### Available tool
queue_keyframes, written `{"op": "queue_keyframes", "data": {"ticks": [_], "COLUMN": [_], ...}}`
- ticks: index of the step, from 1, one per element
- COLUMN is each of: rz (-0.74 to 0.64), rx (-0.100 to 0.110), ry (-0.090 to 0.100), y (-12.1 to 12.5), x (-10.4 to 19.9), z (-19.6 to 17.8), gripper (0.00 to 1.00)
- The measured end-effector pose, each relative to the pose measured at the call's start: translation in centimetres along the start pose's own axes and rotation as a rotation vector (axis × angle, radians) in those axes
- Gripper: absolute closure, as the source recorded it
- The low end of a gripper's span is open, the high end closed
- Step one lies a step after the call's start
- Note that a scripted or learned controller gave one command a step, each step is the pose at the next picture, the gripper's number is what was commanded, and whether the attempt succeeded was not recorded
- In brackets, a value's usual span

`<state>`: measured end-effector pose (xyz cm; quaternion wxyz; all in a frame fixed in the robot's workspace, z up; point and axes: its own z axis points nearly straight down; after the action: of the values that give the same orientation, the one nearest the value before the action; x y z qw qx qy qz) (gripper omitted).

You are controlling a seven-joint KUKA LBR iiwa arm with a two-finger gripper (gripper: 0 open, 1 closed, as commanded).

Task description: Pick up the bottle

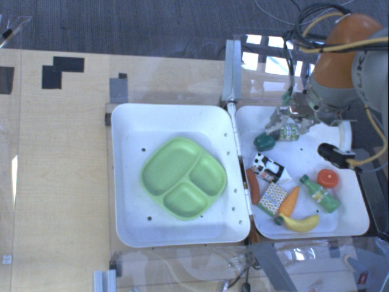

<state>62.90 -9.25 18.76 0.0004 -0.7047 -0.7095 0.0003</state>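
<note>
At the near edge of the right bin (358, 224) lay a banana (302, 223), and just behind it a carrot (290, 201) leaned against a small checkered packet (273, 197). Beside these, toward the bin's right side, a green bottle (320, 194) lay on its side with a red round thing (327, 177) touching its far end. A reddish sausage-shaped piece (253, 186) lay along the left wall, and just past it sat a black-and-white toy (267, 166). The left bin (127, 224) held a green divided plate (184, 177). Farther back in the right bin, a second bottle (275, 137), with a dark green cap and pale label, lay tilted near the far wall. The gripper (293, 117) stood directly over its labelled end, well apart from the near clutter; whether its fingers were spread or closed on the bottle could not be told.
</note>
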Motion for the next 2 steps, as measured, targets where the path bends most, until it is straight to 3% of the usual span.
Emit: {"op": "queue_keyframes", "data": {"ticks": [1, 2], "rz": [0.001, 0.049], "rx": [-0.005, -0.008], "ry": [-0.002, -0.001], "y": [-7.5, -12.0], "x": [-6.0, -10.6], "z": [5.7, 9.7], "gripper": [0.0, 0.0]}}
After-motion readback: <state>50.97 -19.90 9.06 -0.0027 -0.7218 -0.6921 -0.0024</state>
